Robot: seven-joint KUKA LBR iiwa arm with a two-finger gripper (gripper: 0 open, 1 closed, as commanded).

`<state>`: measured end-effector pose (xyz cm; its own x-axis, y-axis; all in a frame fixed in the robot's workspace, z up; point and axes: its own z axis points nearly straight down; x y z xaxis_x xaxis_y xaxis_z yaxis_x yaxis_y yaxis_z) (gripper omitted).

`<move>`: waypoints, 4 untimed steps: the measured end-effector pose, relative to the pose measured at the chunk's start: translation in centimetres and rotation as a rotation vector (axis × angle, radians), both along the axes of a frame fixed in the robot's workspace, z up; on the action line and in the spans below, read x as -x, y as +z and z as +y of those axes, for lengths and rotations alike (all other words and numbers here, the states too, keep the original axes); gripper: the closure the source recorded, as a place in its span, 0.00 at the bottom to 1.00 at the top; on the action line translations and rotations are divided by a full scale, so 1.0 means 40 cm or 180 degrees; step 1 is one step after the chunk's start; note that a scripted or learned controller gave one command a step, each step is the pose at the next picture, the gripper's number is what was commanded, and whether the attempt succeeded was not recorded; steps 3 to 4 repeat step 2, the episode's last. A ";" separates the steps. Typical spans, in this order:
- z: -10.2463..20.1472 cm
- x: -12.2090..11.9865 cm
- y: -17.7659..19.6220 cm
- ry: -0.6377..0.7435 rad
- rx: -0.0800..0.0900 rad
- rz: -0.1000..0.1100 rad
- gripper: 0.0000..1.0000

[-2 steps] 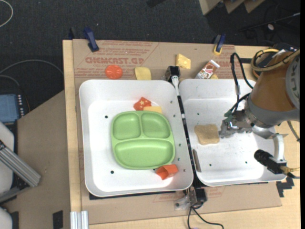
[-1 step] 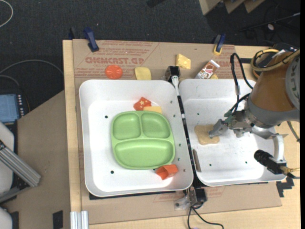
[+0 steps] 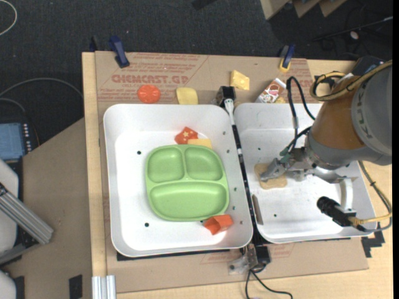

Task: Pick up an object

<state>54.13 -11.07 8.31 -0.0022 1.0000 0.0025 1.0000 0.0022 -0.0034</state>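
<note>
A flat tan piece (image 3: 274, 182) lies in the right bin (image 3: 299, 226), close to its left wall. My gripper (image 3: 270, 170) is low over the left end of that piece, touching or nearly touching it, and the grey arm with its orange band (image 3: 333, 126) reaches in from the right. In the left bin (image 3: 121, 167) a green divided plate (image 3: 186, 182) fills the middle. A red piece (image 3: 186, 135) and a pale yellow piece (image 3: 201, 143) sit at the plate's far edge. An orange block (image 3: 217, 223) rests at its near right corner.
On the cardboard behind the bins lie an orange round thing (image 3: 148, 93), a yellow lump (image 3: 186, 96), a yellow wedge (image 3: 239, 80) and a red-and-white packet (image 3: 271, 92). Blue clamps (image 3: 118, 52) hold the board's far edge. A black part (image 3: 333, 210) hangs over the right bin's near right.
</note>
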 end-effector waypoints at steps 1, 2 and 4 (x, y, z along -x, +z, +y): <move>0.047 -0.023 0.009 -0.0004 0.0018 -0.0029 0.00; -0.028 -0.167 0.196 -0.0002 0.0022 -0.0047 0.00; -0.028 -0.167 0.196 -0.0002 0.0022 -0.0047 0.00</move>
